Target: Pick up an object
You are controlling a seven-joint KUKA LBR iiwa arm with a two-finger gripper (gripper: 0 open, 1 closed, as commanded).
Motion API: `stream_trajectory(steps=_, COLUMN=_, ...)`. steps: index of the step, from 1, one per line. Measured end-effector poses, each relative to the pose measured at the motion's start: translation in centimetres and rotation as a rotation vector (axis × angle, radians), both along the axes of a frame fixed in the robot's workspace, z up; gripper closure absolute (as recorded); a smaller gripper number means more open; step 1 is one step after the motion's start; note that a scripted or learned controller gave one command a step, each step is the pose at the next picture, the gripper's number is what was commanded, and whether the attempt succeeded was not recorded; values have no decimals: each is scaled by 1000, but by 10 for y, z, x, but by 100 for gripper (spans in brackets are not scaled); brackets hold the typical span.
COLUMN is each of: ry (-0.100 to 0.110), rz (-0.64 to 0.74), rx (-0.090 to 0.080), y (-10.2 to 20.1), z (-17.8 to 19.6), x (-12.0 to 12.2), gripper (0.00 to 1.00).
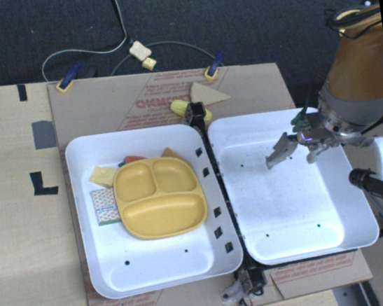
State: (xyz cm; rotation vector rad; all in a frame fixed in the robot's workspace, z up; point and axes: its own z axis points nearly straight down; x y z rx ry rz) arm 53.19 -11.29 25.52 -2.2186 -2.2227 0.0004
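Observation:
A yellow divided plate [160, 196] lies in the left bin [101, 267], covering most of several smaller items. A pale yellow piece [102, 175] and a patterned card [104, 205] stick out at its left edge, and red and orange bits [133, 159] show at its top edge. My gripper [296, 150] hangs over the right bin [287, 227], near that bin's upper right part. Its two fingers are spread apart with nothing between them. It is far to the right of the plate.
A black divider with clips [215, 188] runs between the two bins. Both stand on a cardboard sheet [162, 93] held by blue and yellow clamps [68, 80]. A cable [103, 51] and small yellow parts [181, 105] lie behind the bins.

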Motion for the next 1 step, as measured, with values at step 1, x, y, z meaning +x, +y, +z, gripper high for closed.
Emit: stream_trajectory(steps=1, ry=4, rz=2, rx=0, y=39, z=-76, x=36, gripper=0)
